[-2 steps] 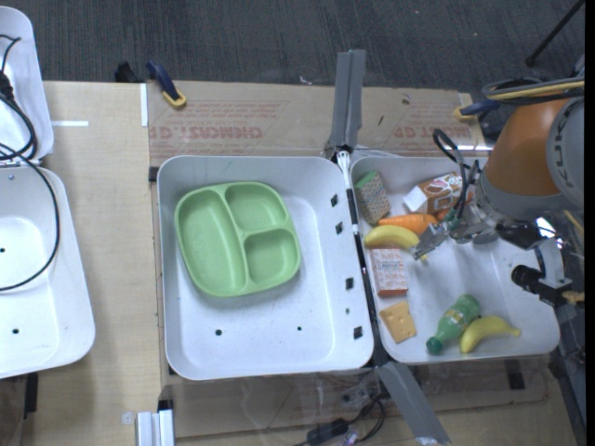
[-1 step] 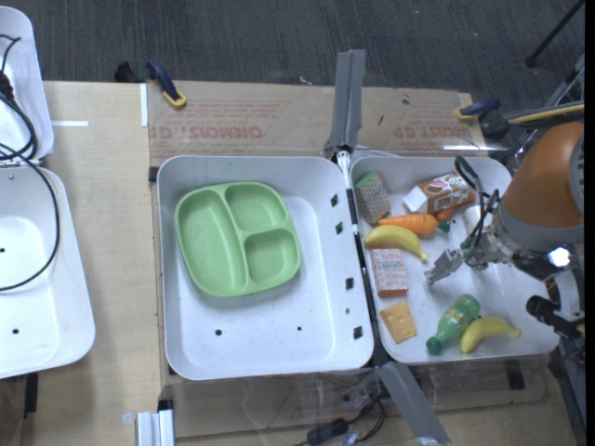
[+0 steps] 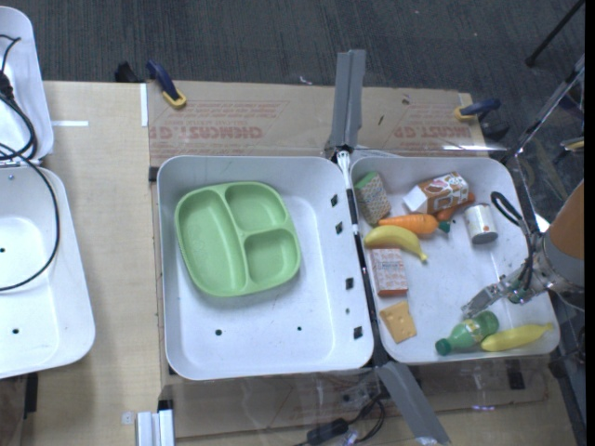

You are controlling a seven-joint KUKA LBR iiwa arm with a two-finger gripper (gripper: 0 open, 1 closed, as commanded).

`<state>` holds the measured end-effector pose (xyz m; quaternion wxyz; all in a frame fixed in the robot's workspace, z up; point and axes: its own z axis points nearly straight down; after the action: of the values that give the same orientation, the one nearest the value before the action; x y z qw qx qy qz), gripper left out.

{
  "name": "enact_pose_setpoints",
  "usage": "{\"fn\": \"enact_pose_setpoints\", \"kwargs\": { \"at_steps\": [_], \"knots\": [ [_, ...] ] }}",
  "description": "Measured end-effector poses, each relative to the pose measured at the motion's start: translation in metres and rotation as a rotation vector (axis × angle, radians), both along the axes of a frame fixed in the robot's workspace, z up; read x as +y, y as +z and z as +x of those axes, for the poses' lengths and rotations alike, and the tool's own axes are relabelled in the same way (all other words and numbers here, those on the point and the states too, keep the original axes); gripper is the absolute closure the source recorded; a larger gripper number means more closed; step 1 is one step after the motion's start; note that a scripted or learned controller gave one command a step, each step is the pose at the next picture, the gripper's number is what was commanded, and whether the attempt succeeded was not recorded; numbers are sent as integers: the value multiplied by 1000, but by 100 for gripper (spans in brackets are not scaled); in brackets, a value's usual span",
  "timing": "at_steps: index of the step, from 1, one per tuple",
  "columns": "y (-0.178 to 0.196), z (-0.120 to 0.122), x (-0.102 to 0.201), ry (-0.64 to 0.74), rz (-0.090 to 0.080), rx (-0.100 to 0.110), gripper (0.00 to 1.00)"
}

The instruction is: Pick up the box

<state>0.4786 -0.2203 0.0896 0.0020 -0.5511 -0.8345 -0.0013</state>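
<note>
The tool point(image 3: 490, 295) hangs low in the right bin point(image 3: 437, 328), by the green bottle point(image 3: 468, 332), and I cannot tell if it is shut or not. The box point(image 3: 389, 272) (flat, reddish) lies under the banana point(image 3: 396, 240), so I think the tool must reach left next. The left bin point(image 3: 251, 342) has 1 green tray point(image 3: 238, 238).

A plate point(image 3: 239, 239) lies in the left bin point(image 3: 186, 342). In the right bin point(image 3: 437, 365), a box point(image 3: 389, 271) sits below a banana point(image 3: 395, 240), a bottle point(image 3: 467, 333) at lower right.
</note>
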Motion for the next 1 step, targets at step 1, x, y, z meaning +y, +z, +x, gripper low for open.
{"fn": "enact_pose_setpoints", "kwargs": {
  "at_steps": [1],
  "knots": [
    [-1, 60, 36, -76, -4, 1, 0]
  ]
}}
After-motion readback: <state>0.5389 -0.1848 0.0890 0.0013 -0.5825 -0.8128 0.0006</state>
